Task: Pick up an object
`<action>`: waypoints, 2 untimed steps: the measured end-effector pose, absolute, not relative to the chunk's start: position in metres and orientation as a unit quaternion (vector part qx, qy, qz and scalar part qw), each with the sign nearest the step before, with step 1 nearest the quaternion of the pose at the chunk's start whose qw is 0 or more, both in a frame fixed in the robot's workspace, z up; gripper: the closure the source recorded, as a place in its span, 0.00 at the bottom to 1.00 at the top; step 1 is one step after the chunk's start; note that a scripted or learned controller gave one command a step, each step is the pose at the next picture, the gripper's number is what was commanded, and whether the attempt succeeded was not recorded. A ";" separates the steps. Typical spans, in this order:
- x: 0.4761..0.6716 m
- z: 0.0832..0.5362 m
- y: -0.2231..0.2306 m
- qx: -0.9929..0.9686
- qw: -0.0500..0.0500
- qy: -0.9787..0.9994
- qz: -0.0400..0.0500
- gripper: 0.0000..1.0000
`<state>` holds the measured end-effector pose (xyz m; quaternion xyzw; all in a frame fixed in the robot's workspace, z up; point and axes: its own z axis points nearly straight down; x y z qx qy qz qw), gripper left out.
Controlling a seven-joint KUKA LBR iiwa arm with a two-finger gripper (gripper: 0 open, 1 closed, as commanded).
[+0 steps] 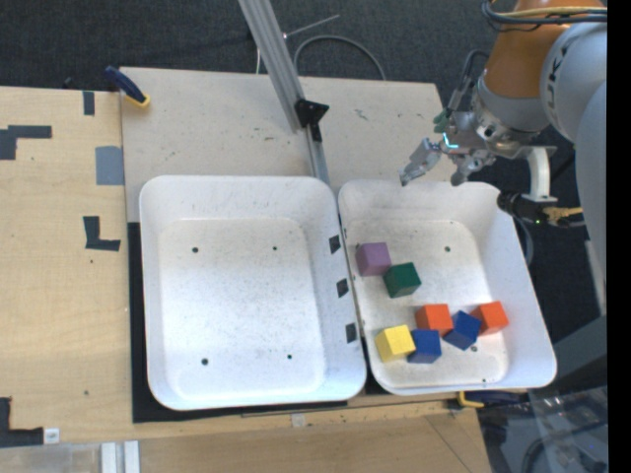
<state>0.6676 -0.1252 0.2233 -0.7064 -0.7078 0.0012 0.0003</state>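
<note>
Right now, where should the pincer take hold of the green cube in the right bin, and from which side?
Grip the small green cube across its two free side faces, coming straight down from above. Its top is flat and exposed. The purple cube sits close at its upper-left corner, so close the fingers across the other faces, probably along the diagonal away from it.

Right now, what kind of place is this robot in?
Probably a robot lab test bench. A grey and orange arm hangs its gripper above two white bins, the right one holding small coloured blocks.

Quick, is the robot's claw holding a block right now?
Gripper: open, holding nothing, above the far edge of the right bin.
</note>
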 end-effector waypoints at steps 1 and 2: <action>0.668 0.223 -0.125 -0.706 0.000 -0.708 0.001 0.00; 0.659 0.176 -0.126 -0.707 0.002 -0.707 0.002 0.00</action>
